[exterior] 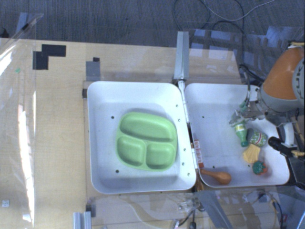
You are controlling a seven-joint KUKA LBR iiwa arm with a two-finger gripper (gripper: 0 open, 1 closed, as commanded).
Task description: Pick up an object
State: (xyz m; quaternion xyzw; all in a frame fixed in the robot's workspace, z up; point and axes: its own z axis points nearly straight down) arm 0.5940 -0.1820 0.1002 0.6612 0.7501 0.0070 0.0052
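Over the right-hand part of the right bin [209,97]: fingers [240,117], metal, tips slanting down toward the bin floor. Above and to the right of them, the grey arm [298,87] with its orange band [282,78]. Cannot tell how far apart the fingers stand, nor see anything clearly caught between them; too small and blurred at the tips.

Just below the fingers, close enough that touching or apart cannot be told: a green bottle [242,133], lying on the bin floor. Just to the right of the bottle, and below-right of the fingers: a small round container [258,137] with red, white and green on it. Further below the fingers: a yellow block [251,154], and beyond that, near the bin's near right corner, a small green and red piece [259,168].

Well below and to the left of the fingers, by the bin's near left corner: a brown wooden piece [217,176] with a rounded end. Left of the fingers, along the wall between the bins: a narrow red and white strip [196,152].

Far to the left of the fingers, in the left bin [100,128]: a green divided tray [146,141], three compartments, lying flat. Under both bins: the pale wooden bench [52,142].
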